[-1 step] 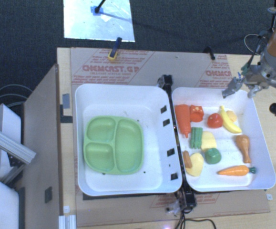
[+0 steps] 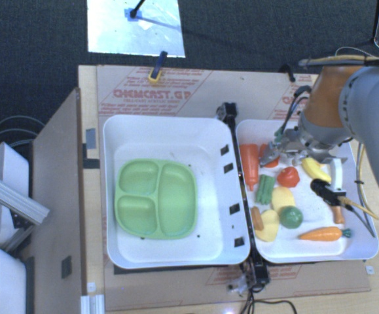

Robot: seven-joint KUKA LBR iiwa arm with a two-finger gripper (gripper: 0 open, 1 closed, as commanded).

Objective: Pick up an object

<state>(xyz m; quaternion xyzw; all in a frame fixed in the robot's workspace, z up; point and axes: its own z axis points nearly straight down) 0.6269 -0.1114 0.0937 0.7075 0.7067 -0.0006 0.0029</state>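
So the gripper point(image 2: 287, 150) is seen low over the right bin point(image 2: 366, 244), up in its far half, hanging off the grey arm point(image 2: 366, 103) with the orange band point(image 2: 324, 97). Whether anything is gripped can't be told; the tip is too small and cluttered to be read.

The relation that matters: a small red piece point(image 2: 270, 154) is found just to the picture-left of the tip, close enough that touching or not can't be settled. A red tomato point(image 2: 288, 176) sits just below the tip, toward the near edge. A yellow banana point(image 2: 315, 169) lies beside the tomato on the arm's side, tilted diagonally. Either one is probably the easiest target, with only a short drop needed.

Further out, a long orange carrot point(image 2: 249, 164) is laid along the bin's left wall, its long axis running near to far. A green ribbed piece point(image 2: 266, 189) is set next to it, then a pale yellow lump point(image 2: 283, 197), a green round thing point(image 2: 290, 217), and another carrot point(image 2: 321, 234) lying crosswise near the front. Everything looks like smooth moulded toy plastic, rounded and likely slippery.

In the left bin point(image 2: 130, 133) a light green divided plate point(image 2: 156, 198) is placed, flat and matte.
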